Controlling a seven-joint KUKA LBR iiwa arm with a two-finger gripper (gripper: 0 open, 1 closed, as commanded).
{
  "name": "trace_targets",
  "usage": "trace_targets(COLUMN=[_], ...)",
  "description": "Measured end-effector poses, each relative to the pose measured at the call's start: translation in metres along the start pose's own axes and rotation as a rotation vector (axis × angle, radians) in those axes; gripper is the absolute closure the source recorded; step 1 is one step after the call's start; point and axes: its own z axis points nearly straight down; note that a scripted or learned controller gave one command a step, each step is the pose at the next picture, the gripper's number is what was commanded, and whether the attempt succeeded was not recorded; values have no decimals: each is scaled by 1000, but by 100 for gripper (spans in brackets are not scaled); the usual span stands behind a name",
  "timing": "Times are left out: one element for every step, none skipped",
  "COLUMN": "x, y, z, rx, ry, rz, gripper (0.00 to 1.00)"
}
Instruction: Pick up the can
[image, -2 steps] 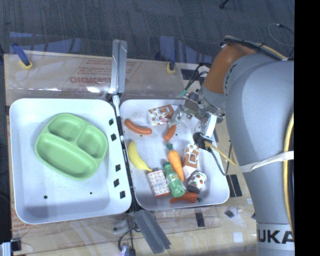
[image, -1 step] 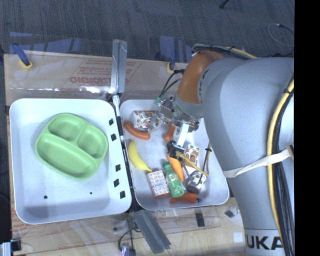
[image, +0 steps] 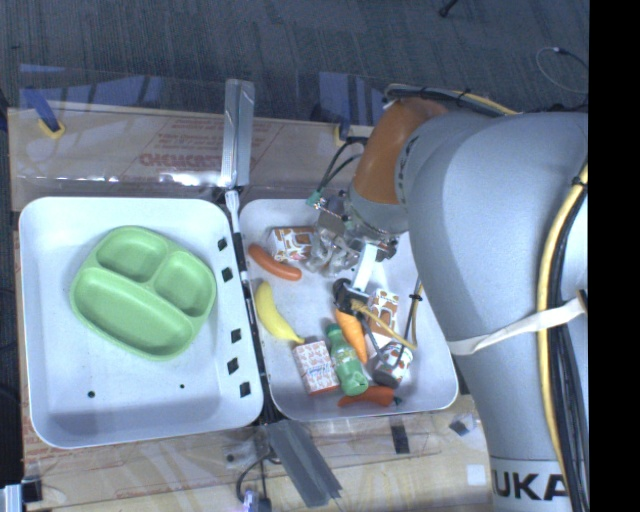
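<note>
Can sits at front-right of the right bin, w/ the claw well back from it.
Small silver metal can (image: 392, 364) lies tilted beside orange carrot (image: 352, 335); prob. light, stiff, slick, so grip across its round sides. Claw (image: 338, 250) spread: can't tell.

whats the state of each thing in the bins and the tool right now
green divided plate: upright, alone in the left bin
hot dog: lying flat in the right bin
banana: lying flat, beside the divider
green bottle: on its side
carrot: lying against the bottle
can: tipped, in the pile near the front, not held
tool: low over the right bin's back, grip unclear
</note>
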Motion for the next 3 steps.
trace_targets(x=[-37, -36, 8], y=[43, 43, 18], z=[3, 3, 4], rx=[-22, -21, -16], ry=[13, 13, 13], rz=[0, -1, 109], gripper=[100, 0, 0])
